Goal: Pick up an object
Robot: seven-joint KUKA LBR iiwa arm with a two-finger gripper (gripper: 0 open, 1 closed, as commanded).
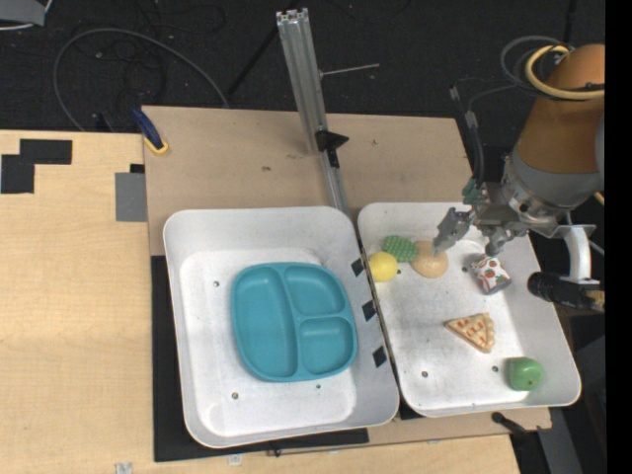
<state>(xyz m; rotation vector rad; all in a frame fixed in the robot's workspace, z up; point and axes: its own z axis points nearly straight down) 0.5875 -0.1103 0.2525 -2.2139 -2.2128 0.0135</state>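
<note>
The gripper [476, 246] is hanging over the far part of the right bin [558, 388], fingers spread and gripping nothing. Its nearest candidate — the tan round piece [430, 263] — is lying just beside it on the side toward the left bin (touching the green ridged piece [397, 247], with the yellow ball [383, 267] beyond). The red-and-white piece [491, 276] is lying just nearer the camera. A short sideways shift is probably what the next move is needing.
</note>
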